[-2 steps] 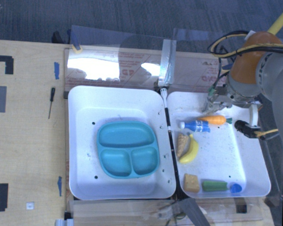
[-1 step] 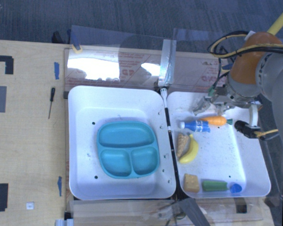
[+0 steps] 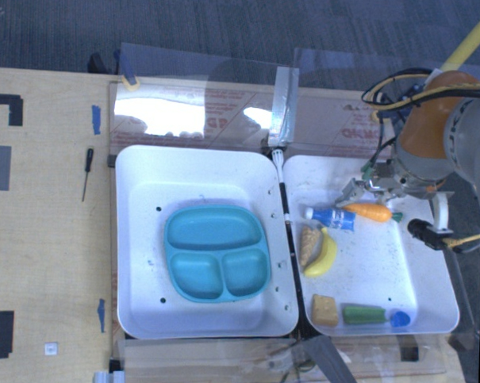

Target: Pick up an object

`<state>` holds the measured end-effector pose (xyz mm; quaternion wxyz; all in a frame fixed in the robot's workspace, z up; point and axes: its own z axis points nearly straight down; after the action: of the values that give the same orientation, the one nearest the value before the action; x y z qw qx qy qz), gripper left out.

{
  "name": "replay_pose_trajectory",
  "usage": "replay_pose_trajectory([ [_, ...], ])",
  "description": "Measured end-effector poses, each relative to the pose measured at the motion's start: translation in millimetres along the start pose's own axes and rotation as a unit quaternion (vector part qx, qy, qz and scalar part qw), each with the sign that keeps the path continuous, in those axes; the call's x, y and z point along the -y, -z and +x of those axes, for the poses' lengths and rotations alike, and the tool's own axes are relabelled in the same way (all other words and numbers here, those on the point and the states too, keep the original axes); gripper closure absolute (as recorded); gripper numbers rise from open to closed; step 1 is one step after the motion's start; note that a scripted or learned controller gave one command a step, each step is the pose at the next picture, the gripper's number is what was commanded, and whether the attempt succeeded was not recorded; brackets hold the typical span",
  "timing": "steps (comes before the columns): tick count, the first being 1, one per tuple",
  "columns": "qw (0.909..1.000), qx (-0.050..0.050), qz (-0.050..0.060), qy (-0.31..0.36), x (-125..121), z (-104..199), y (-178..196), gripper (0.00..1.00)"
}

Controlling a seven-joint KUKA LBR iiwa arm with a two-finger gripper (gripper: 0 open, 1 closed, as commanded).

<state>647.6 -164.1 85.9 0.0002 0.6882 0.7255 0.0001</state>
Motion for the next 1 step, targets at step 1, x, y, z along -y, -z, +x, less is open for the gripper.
replay_pose_trajectory([
  [1,0.9995,-0.008,-0.002,-0.032,17.9,-45.2,4.8,0.0],
])
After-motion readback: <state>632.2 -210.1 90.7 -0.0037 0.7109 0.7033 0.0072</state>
